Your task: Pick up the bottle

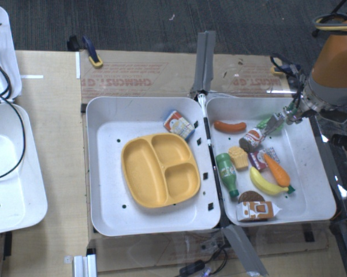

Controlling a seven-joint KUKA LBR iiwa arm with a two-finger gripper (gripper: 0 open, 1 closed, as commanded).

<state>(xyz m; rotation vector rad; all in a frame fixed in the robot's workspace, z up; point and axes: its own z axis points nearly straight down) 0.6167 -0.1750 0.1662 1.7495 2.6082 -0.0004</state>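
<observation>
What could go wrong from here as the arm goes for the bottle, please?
1. The green bottle lies on its side close to the bin's dividing wall, so one finger may strike that wall.
2. A cracker and a banana lie close by; the tool could nudge or take one of them instead.
3. The tool sits over a small can, away from the bottle, so closing here would miss it.

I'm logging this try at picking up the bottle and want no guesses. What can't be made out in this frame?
- Gripper: blurred and small in the camera view; what it touches cannot be told.
- Small items beside the carrot: overlapping and too small to identify.
- Bottle: label unreadable, too small.
- Carton in the left bin: print too small to read.
</observation>
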